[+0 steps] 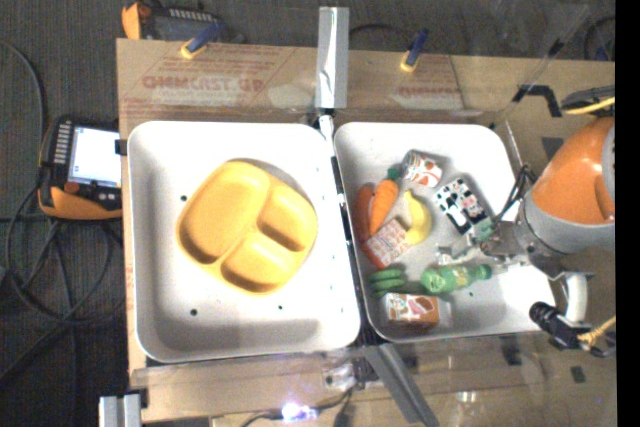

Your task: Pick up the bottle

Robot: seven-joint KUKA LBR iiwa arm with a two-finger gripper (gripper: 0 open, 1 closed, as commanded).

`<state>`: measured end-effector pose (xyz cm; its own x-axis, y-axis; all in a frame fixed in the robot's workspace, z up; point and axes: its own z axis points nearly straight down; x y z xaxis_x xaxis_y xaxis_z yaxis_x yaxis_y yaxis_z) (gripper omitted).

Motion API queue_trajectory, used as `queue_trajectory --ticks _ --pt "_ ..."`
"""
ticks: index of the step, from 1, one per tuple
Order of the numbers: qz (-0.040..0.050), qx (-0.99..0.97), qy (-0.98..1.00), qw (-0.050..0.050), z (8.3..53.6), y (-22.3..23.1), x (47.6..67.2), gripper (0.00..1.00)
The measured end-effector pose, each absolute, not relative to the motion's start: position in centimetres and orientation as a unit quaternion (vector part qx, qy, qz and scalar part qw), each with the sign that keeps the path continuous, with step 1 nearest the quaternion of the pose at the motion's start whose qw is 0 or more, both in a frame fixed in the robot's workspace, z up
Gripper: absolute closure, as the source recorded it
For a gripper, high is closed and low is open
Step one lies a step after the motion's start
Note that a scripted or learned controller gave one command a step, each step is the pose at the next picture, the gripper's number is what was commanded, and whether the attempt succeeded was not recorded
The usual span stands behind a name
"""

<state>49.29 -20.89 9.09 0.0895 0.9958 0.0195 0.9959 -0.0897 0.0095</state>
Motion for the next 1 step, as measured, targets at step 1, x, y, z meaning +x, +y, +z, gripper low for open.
queue_trajectory --ticks 1 --pt "-0.0067 -0.739 -0.673 -0.004 9.94 -21.41 49.26 1.0"
